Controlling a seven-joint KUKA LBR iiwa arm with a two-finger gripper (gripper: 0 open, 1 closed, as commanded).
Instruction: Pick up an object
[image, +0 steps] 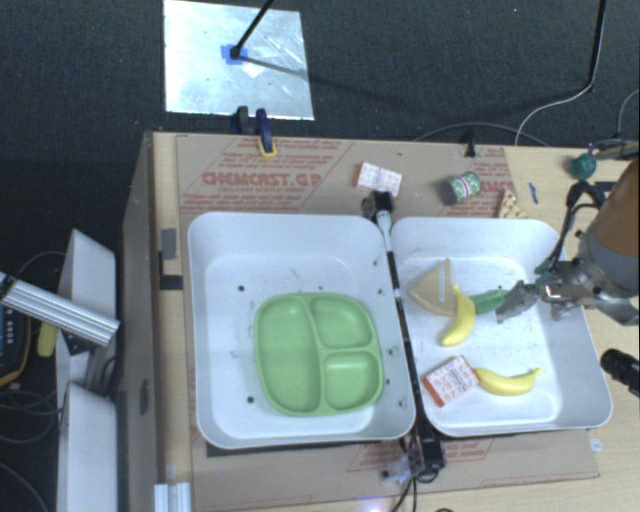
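Right bin (560, 240): upright-ish banana (460, 318), long axis near vertical, tip up toward tan wedge (433, 288), touching it. Second banana (508, 381) lying roughly horizontal near front wall, stem end pointing right, beside red-white packet (450, 381). Green elongated object (490, 298) pointing left-right toward pincer (520, 302). Pincer low over right bin, open or closed: cannot tell. Left bin (215, 260): green three-compartment tray (318, 352).
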